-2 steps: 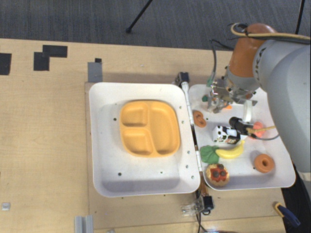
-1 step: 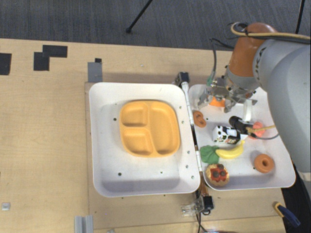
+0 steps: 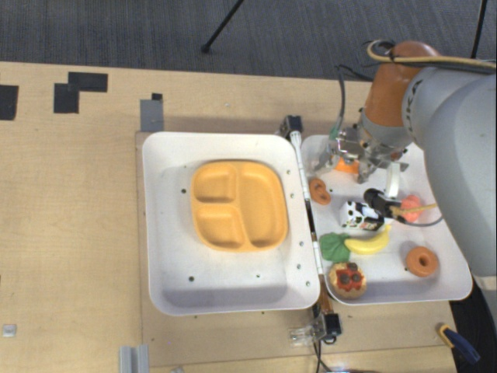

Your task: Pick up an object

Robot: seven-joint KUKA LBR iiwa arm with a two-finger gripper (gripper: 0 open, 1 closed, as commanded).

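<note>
Claw [image 3: 353, 160] low at right bin [image 3: 446, 286] far edge, finger state unclear. Banana [image 3: 368, 244], donut [image 3: 422, 261] near front edge. Yellow tray [image 3: 237, 204] in left bin [image 3: 167, 286].

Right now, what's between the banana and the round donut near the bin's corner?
Nothing: the camera view shows bare white bin floor between the banana and the donut.
</note>
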